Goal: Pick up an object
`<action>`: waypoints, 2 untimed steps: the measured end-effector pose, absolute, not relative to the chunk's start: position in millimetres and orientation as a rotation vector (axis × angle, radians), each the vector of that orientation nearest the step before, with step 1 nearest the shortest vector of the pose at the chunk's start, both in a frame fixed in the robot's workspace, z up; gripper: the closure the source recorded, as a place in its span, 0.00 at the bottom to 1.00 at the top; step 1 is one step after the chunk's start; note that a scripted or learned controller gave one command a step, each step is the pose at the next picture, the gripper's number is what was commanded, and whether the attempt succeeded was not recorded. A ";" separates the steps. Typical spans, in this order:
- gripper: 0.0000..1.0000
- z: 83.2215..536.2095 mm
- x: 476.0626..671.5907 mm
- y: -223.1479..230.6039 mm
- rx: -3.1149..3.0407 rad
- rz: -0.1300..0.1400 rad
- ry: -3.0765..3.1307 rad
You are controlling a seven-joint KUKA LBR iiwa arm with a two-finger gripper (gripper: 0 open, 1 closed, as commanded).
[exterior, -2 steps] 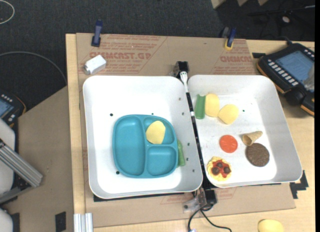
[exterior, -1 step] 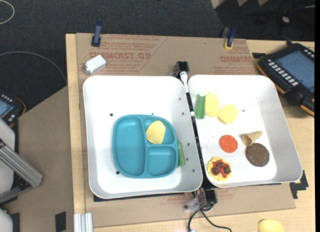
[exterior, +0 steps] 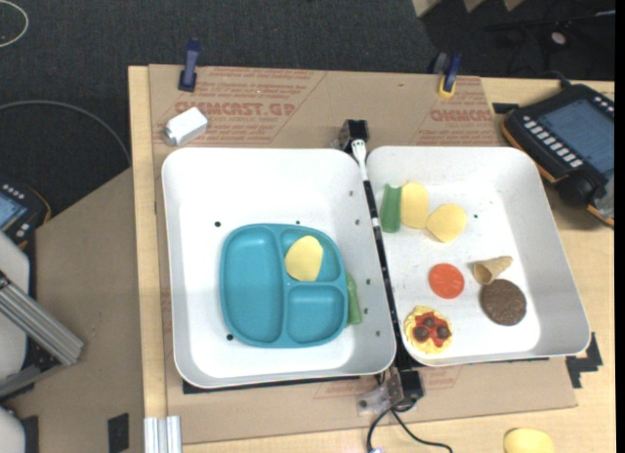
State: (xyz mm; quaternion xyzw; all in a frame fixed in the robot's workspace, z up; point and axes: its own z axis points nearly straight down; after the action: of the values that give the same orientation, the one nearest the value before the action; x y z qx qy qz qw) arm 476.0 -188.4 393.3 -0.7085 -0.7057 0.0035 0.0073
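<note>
- two white bins sit side by side on a cardboard-covered bench, largest things in the scene; left bin (exterior: 190, 246) and right bin (exterior: 527, 187) meet along a dark seam, likely so a thing can be carried from one to the other in a short reach
- teal divided tray (exterior: 256, 290) lies flat in the left bin, toward its near half; three compartments, one long on the left and two smaller on the right
- brown round cookie-like piece (exterior: 504, 302) rests near the right bin's near-right corner, apart from its neighbours, so probably an easy pick
- small pizza-like disc (exterior: 429, 329) lies at the near edge of the right bin, close to the wall; the wall could crowd a grasp
- yellow rounded piece (exterior: 305, 259) sits in the tray's upper right compartment, looks placed there as a sorted item
- two more yellow pieces in the right bin: one (exterior: 415, 205) just beside a green strip (exterior: 391, 207), the other (exterior: 446, 223) touching or nearly touching the first; this cluster would be harder to separate
- red disc (exterior: 447, 280) lies alone mid-bin, well clear of walls
- small cone (exterior: 491, 268) just above the cookie
- gripper: cannot tell its state from this view; no candidate object is lifted, all rest on bin floor or tray, so the pick is judged not yet begun
</note>
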 end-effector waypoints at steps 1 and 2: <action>1.00 509.9 479.5 -226.3 -2.236 -0.007 -2.230; 1.00 392.7 478.8 -207.8 -2.215 0.006 -2.214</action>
State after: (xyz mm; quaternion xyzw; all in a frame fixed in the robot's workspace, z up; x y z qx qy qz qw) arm 478.8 -207.8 392.7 -0.7072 -0.7070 0.0020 0.0047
